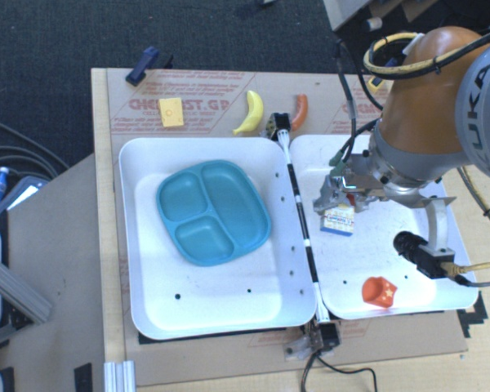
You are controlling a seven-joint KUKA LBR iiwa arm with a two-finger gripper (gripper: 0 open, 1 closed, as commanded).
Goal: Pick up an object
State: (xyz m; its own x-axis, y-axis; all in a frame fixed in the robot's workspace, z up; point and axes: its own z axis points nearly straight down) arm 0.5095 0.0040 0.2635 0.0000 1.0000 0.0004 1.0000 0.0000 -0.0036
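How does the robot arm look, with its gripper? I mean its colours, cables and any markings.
The arm has a rounded orange band above a grey wrist, and dark letters on its grey casing at the right edge. Black and yellow cables loop over it. The gripper is a metallic grey assembly.

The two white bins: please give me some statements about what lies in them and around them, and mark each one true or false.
1. A blue divided plate lies in the left bin. True.
2. An orange-red object lies in the right bin, near its front edge. True.
3. The banana lies inside the left bin. False: it lies on the board behind the bins.
4. The pincer is over the left bin. False: it is over the right bin, by a small white packet.
5. The blue divided plate is stacked with food. False: its compartments hold nothing.
6. A yellow square lies on the board behind the left bin. True.
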